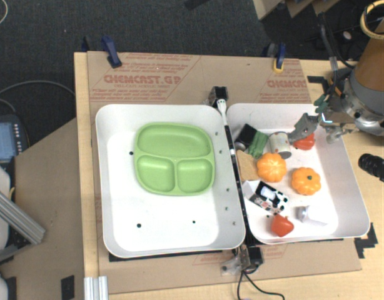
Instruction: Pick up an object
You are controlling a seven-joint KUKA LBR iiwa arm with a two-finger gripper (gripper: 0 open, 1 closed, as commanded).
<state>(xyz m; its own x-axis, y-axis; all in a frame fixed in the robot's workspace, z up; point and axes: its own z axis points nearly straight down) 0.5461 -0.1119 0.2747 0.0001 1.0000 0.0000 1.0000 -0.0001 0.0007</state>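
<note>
1. Arm (367, 83) enters from the right, over the far right corner of the right bin (348, 186). Orange band shows above the grey wrist.
2. Gripper (306, 129) hangs low at the bin's far edge, just above a red object (304, 143). Grey fingers point down and left. Gap between them not readable from this angle, and nothing is seen clamped.
3. Right bin, far side: a green item (257, 144) lies beside a black block (244, 134) near the wall shared with the left bin. A grey-white cylinder (279, 144) sits just right of the green item.
4. Right bin, middle: two small orange pumpkins, one (271, 167) toward the left, the other (306, 180) toward the right, near but apart. A tan piece (246, 165) touches the left pumpkin's side.
5. Right bin, near side: a black-and-white patterned item (268, 197), a red piece (281, 225) close to the near edge, a small grey-white piece (306, 215) to its right.
6. Left bin (117, 217): a green divided plate (174, 158) sits toward its far edge, three compartments.
7. Both bins rest on a brown cardboard sheet (154, 74) with red print, held at its far edge by a blue clamp (111, 50).
</note>
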